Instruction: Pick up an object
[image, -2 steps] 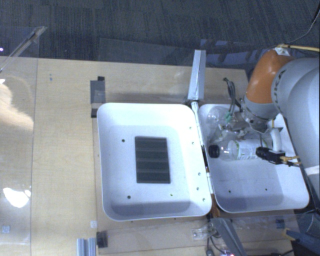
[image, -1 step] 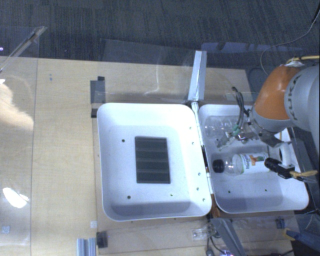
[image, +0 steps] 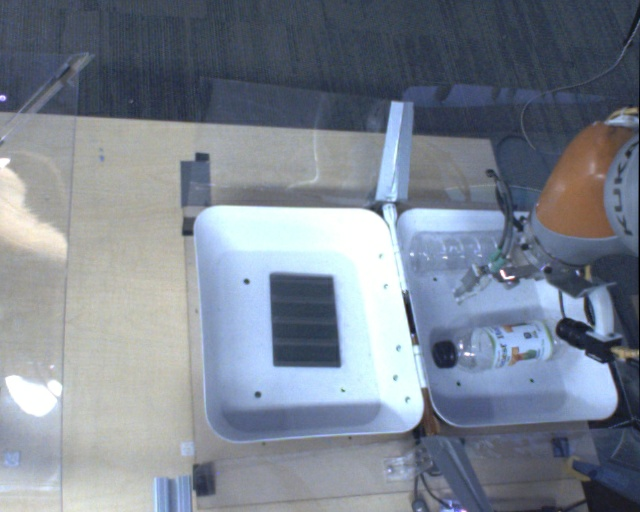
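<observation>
End effector (image: 487, 272) over right bin (image: 520, 400), opening unclear; lying bottle (image: 497, 346) nearby, apart.

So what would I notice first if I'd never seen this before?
Probably the big orange and grey robot arm reaching in from the right, with its hand low over the right bin. Then the dark ridged block in the middle of the left bin, and the black-capped bottle lying on its side in the right one.

I see tabletop (image: 120, 330): pale matt wood | bins (image: 230, 300): smooth white plastic, slight sheen | black ribbed block (image: 304, 320): matt | bottles (image: 500, 345): clear glossy plastic, one with paper-like label
</observation>
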